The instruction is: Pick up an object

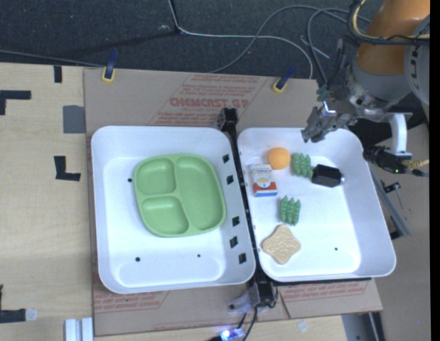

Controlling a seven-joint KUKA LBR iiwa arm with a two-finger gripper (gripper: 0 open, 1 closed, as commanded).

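You're looking at a cardboard-covered bench (205, 98) with dark carpet and loose cables behind it. Use the orange ball (278, 158) in the right bin (362, 254) as your landmark: the gripper (313, 132) hovers up and to its right, over the bin's far rim, fingers slightly parted and holding nothing. A green divided plate (180, 195) sits in the left bin (113, 261), well left of the ball.
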